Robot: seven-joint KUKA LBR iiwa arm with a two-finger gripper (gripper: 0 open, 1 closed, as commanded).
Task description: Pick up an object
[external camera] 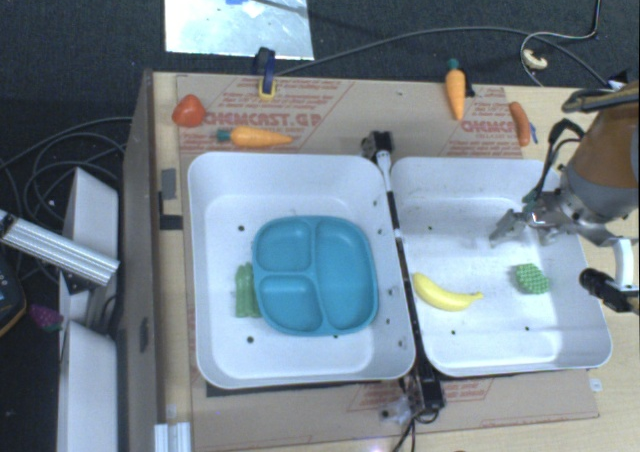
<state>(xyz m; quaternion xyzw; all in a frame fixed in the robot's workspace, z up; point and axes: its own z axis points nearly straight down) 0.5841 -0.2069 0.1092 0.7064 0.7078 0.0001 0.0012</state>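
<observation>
Dark carpet surrounds our desk (300,105). We see the banana (446,292) lying in the right bin (470,190), a green block (532,278) near it. Our end effector (512,225) hovers above both, apart from them, holding nothing; its opening we cannot tell. Descending here risks striking bare bin floor between them.

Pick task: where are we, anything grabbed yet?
Done: the arm is in over the right bin, and the tool hangs above its back part. In hand: nothing visible between its tips. Left: the whole pick. The banana and the green block lie on the bin floor nearer the front, apart from the tool. The blue tray sits in the left bin.
</observation>
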